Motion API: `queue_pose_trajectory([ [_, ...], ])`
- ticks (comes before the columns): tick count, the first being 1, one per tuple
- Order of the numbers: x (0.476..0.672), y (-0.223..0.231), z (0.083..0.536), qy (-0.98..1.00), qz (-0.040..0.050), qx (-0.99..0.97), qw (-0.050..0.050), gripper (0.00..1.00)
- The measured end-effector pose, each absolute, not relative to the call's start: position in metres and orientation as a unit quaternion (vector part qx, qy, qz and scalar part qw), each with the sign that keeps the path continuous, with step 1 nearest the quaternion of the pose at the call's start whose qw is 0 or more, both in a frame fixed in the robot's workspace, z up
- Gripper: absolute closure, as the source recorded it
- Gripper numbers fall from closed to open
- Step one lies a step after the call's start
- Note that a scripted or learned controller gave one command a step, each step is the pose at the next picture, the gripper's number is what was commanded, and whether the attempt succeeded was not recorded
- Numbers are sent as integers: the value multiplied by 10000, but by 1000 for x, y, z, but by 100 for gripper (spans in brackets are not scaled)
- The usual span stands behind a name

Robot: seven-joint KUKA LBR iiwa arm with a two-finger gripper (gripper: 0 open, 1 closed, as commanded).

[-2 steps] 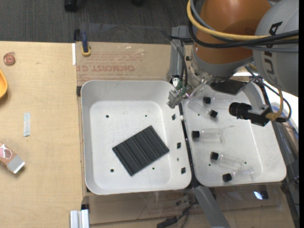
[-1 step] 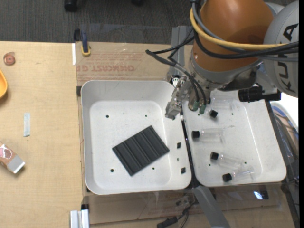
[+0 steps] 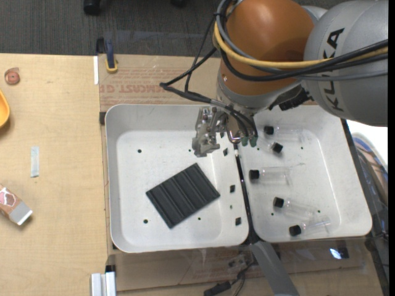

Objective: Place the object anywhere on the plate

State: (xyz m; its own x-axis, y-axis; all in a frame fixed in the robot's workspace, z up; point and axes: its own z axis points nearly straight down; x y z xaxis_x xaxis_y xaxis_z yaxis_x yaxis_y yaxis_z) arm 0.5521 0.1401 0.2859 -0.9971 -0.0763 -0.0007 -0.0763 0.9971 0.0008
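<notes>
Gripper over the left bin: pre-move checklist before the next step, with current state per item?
1. Gripper position: above the left bin, near its upper right part. ok.
2. Object held between fingers: cannot tell; the view is too cluttered there.
3. Plate: dark ribbed slab lying flat and tilted in the left bin, its top bare. ok.
4. Gripper over the plate: not ok; it sits up and to the right of it.
5. Clear vials with black caps: lying in the right bin, apart from the gripper. ok.
6. Cables from the wrist: looping above the bins, not touching the plate. ok.
</notes>
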Motion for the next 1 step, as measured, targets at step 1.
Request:
queue_pose_trajectory([
  [1, 545, 118, 300, 9926, 5, -1211, 14, 100],
])
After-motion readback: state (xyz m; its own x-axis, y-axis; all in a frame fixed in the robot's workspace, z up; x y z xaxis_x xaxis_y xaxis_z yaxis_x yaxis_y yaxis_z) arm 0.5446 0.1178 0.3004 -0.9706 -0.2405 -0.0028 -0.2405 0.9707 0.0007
